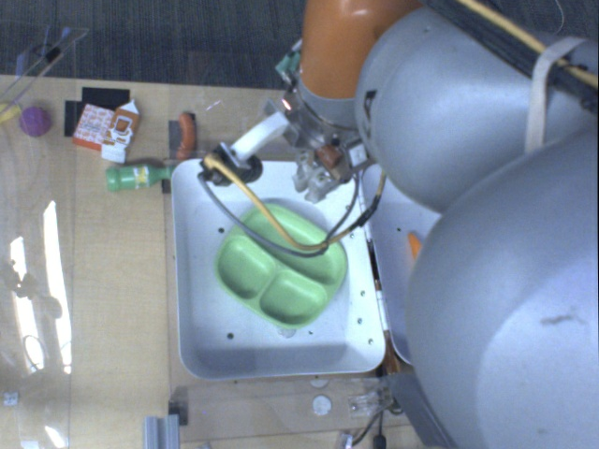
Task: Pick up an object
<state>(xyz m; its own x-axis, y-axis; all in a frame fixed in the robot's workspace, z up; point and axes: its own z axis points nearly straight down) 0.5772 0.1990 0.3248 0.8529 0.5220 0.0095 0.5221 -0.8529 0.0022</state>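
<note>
A light green divided plate [281, 265] lies in the middle of the left white bin [201, 330]. My gripper [314, 181] hangs over the bin's far edge, just above and behind the plate's far rim, with nothing seen held. A yellow and black cable [271, 221] loops from the wrist down across the plate. The grey arm with its orange band [351, 31] covers most of the right side.
A sliver of the right bin [398, 227] with a small orange object [414, 244] peeks out beside the arm. On the bench left of the bins lie a green bottle [138, 176], a small carton [105, 126], a purple ball [36, 121] and a red-tipped tool [187, 135].
</note>
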